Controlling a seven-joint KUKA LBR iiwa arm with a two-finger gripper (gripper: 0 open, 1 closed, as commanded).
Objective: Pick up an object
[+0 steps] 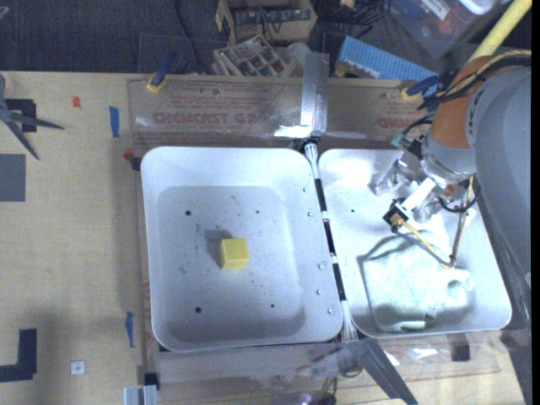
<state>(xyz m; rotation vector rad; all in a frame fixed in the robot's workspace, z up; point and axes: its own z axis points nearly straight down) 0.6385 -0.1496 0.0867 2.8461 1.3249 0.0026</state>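
Note:
A small yellow cube (234, 253) lies near the middle of the left bin (169, 175). In the right bin (346, 171) a crumpled pale cloth-like thing (413, 285) covers the front half. My gripper (400, 197) hangs over the back part of the right bin, above and behind the pale thing, far to the right of the cube. The grey arm with its orange band (452, 125) comes in from the right. I see nothing in the gripper.
A thin yellow and black cable (430, 247) trails from the wrist down over the pale thing. The two bins meet at a ridge (325, 226). A clear sheet and clutter (253, 108) lie behind the bins.

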